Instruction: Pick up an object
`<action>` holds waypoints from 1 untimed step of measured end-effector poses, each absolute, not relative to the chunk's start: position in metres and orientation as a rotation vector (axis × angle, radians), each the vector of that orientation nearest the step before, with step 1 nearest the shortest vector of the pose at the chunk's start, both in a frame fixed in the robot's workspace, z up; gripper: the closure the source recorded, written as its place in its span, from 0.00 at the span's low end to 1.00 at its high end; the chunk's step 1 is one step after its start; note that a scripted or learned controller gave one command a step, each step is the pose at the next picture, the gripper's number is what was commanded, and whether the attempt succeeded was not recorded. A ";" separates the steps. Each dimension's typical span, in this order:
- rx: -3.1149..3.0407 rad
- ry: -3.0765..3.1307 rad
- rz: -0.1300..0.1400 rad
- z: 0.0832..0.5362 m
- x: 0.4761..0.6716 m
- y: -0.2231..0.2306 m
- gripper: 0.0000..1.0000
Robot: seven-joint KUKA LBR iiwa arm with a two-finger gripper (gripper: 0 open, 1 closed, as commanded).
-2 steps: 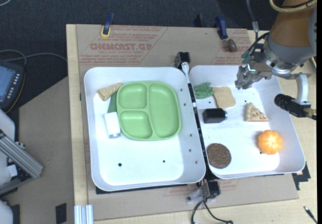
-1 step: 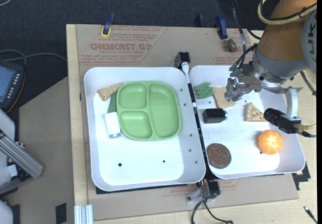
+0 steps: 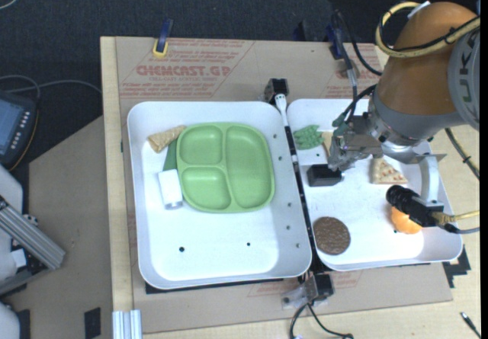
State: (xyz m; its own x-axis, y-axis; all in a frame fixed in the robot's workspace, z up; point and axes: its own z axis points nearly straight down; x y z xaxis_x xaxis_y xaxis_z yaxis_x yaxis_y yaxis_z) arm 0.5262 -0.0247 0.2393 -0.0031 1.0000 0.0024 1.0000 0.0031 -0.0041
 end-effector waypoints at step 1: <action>-2.213 -2.223 0.002 0.235 0.502 0.017 1.00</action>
